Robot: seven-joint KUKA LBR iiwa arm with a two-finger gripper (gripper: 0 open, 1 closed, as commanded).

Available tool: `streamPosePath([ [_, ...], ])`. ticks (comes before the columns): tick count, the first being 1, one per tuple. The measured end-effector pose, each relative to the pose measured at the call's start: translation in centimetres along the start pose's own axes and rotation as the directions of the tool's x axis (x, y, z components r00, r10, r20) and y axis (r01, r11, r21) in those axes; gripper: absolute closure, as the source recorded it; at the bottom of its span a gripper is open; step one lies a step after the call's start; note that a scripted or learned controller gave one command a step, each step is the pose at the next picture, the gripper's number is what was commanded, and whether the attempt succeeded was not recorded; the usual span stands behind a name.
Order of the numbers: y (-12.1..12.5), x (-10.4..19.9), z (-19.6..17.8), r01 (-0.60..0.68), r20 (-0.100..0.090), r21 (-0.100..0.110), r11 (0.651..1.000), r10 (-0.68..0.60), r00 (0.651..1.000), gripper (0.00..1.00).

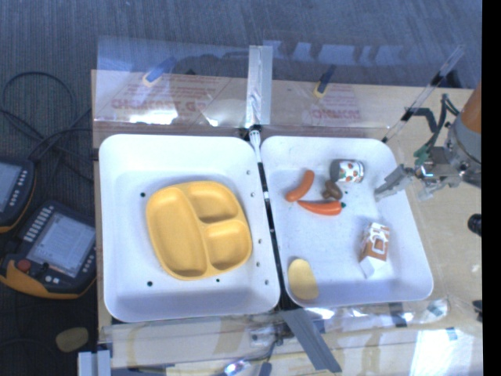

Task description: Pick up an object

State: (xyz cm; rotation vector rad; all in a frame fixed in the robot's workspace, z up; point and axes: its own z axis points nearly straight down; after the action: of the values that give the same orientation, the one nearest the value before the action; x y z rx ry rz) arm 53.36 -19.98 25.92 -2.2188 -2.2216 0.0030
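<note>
Candidate objects are all grouped in the right bin [407, 233]: a sausage [300, 185] and carrot [320, 207] near the middle, a small brown piece [332, 189] between them, a spotted mushroom-like toy [347, 171] just beyond, a carton [375, 247] toward the right wall, a yellow piece [302, 278] at the near edge. A yellow divided tray [199, 227] sits in the left bin [117, 233]. The gripper [389, 184] is poised over the right rim, nothing seen between its prongs; open or closed cannot be told. Pick judged not yet started.
</note>
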Motion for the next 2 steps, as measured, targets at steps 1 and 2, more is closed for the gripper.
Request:
streamPosePath([
  [1, 1.1, 3.8, 13.0, -0.286, 0.001, -0.007, 0.958, 0.286, 0.958, 0.0],
  [2, 7.4, 4.4, 16.8, -0.646, 0.003, -0.002, 0.764, 0.646, 0.764, 0.0],
])
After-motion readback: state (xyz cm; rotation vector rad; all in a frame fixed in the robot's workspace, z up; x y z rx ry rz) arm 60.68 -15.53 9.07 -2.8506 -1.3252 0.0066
